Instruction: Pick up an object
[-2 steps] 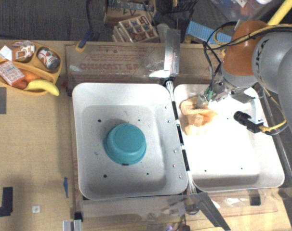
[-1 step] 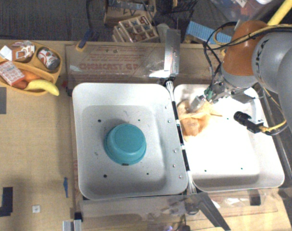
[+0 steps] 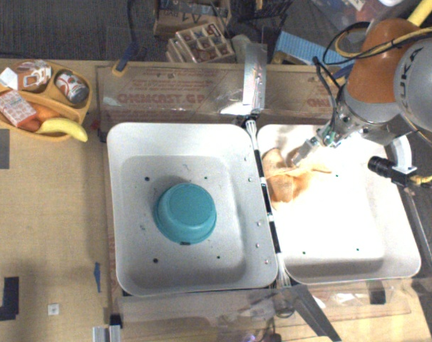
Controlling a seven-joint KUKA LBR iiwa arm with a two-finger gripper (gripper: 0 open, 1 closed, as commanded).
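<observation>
A teal bowl (image 3: 187,212) lies upside down in the middle of the left bin (image 3: 130,148). Pale orange-tan soft objects (image 3: 281,177) sit against the left wall of the right bin (image 3: 358,248), near its far corner. My gripper (image 3: 296,156) reaches down from the right and its tips are at the upper edge of those tan objects, touching or just above them. Its fingers look close together. I see nothing lifted between them.
A yellow tray (image 3: 31,116) with a banana and small packages sits on the bench at far left. A cardboard strip (image 3: 173,95) runs behind the bins. Cables and a black fitting (image 3: 387,168) hang over the right bin's right side.
</observation>
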